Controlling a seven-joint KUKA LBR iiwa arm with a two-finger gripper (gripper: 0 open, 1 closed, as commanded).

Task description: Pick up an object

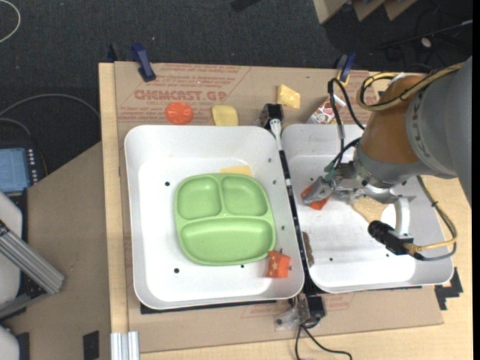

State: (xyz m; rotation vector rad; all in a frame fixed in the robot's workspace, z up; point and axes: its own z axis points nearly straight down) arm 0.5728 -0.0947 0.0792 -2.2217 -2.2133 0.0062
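Observation:
My gripper [327, 188] is low over the left part of the right bin [352, 272], at the end of the grey arm with the orange band. A small red object [314, 196] lies right at the gripper's tip, partly covered by it. Whether it is gripped is not visible. A tan piece [367, 209] shows just beneath the wrist. In the left bin [146, 201] sits a green divided plate [223, 219]. An orange block [278, 264] lies by the plate's lower right corner, and a yellow slice [236, 170] peeks out behind it.
On the cardboard behind the bins lie an orange round toy [178, 112], a pale yellow piece [224, 115], a yellow wedge [288, 95], a red-and-white packet [324, 114] and a black item [271, 115]. Cables loop around the arm above the right bin.

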